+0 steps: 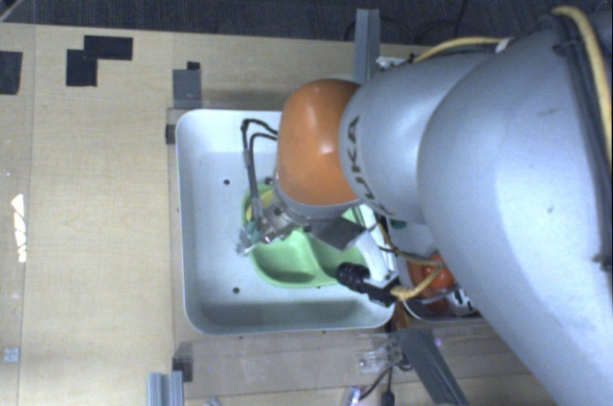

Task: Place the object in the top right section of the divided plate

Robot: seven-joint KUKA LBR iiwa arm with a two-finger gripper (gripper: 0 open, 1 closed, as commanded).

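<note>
Tool (251,236) is down low over the green divided plate (287,262) in the left white bin (206,203), mostly hidden under the orange wrist band (311,146), so can't tell its state. An orange object (428,278) sits right of the plate, partly hidden.
</note>
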